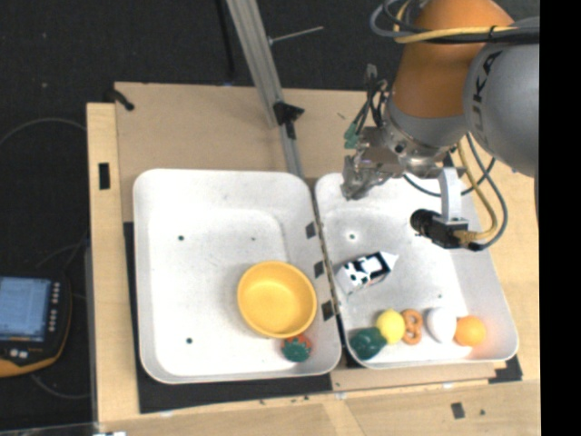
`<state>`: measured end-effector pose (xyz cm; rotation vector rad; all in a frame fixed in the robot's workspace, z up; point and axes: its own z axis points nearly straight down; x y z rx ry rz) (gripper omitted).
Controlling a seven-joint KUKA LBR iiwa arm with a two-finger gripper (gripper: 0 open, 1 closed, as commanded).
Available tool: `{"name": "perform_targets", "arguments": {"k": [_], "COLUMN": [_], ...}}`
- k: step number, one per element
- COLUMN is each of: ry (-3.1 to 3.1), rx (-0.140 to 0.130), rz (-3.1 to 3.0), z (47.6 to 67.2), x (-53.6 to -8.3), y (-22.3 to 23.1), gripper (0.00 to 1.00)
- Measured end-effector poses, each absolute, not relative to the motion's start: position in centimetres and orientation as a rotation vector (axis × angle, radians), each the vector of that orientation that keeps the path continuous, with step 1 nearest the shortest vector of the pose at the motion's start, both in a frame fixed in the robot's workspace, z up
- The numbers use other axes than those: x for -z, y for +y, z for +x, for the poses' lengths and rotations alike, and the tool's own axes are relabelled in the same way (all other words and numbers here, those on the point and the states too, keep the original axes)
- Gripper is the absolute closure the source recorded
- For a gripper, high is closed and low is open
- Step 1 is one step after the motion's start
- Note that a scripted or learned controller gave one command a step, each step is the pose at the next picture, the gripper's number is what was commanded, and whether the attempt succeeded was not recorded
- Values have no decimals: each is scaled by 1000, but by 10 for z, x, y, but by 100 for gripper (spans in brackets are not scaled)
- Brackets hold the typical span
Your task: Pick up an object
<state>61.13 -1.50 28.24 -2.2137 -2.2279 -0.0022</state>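
My gripper [356, 185] hangs over the far left corner of the right bin [472, 271], below the orange wrist band. Nothing shows between its fingers. A black-and-white toy [365, 271] lies in the right bin near its left wall, in front of the gripper and apart from it. Along that bin's near edge sit a dark green object [368, 341], a yellow ball [391, 326], a small orange piece [412, 326], a white ball [441, 324] and an orange ball [470, 331].
The left bin [182, 243] holds a yellow bowl [277, 298] near its front right, with a small green and red object [296, 349] just in front of it. A grey metal post [263, 62] slants up behind the bins. A handheld pendant [32, 323] lies at far left.
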Motion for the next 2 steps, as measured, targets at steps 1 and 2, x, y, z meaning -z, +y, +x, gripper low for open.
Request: {"name": "perform_targets", "arguments": {"k": [1,2], "ry": [-2226,-2227], "rx": [-2,-1], "rz": [-2215,-2214], "z": [582,557], "x": [-262,-245], "y": [25,70], "gripper": [100,100]}}
